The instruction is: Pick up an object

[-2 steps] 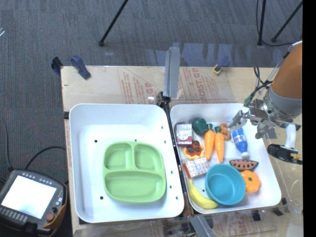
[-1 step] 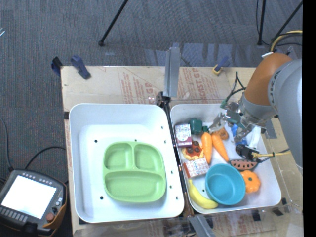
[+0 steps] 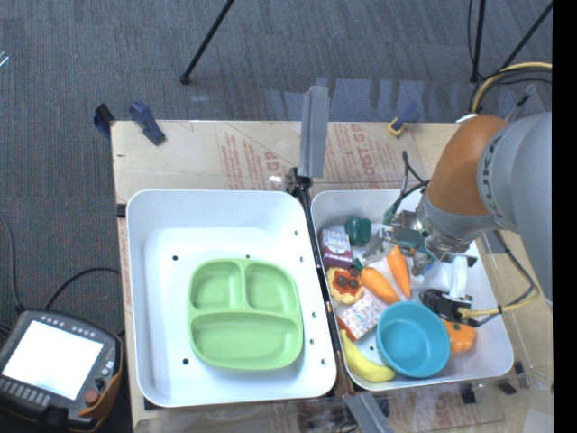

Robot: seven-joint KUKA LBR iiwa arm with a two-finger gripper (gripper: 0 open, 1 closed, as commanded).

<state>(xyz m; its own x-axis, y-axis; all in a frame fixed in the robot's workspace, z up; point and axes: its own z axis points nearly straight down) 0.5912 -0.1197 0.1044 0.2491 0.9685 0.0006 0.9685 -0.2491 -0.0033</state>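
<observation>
The right bin (image 3: 499, 332) holds several toys. Among them are two orange carrots (image 3: 399, 271) (image 3: 379, 284), a pizza slice (image 3: 345, 284), a small purple carton (image 3: 335, 243) and a dark green cup (image 3: 358, 230). Nearer the front are a red-and-white box (image 3: 361, 315), a banana (image 3: 365, 361), a blue bowl (image 3: 413, 338) and an orange pepper (image 3: 461, 336). My gripper (image 3: 407, 244) reaches down into the bin's middle, just above the top of the upright carrot. Nothing is visibly lifted by it.
The left bin (image 3: 153, 242) holds a green divided plate (image 3: 245, 314). A grey post (image 3: 315, 138) stands behind the wall between the bins. A tablet (image 3: 54, 359) lies on the floor at lower left. The arm's orange band (image 3: 469, 165) hangs over the right bin's back.
</observation>
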